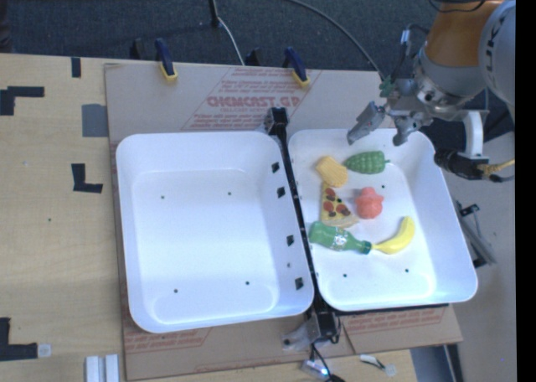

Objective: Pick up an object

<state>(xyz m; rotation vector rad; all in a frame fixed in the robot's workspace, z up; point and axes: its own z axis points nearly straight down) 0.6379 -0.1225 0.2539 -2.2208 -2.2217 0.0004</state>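
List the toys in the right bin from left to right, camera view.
Green bottle → pizza slice → red toy → banana. The yellow piece and the green vegetable at the bin's far end overlap these in left-right position, so they are left out.

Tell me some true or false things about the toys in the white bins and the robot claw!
1. The banana lies in the right bin. True.
2. The gripper is holding the green bottle. False: the bottle lies in the bin, and the open gripper hangs above the bin's far edge with nothing between its fingers.
3. The pizza slice lies in the left bin. False: it lies in the right bin.
4. The red toy lies beside the pizza slice. True.
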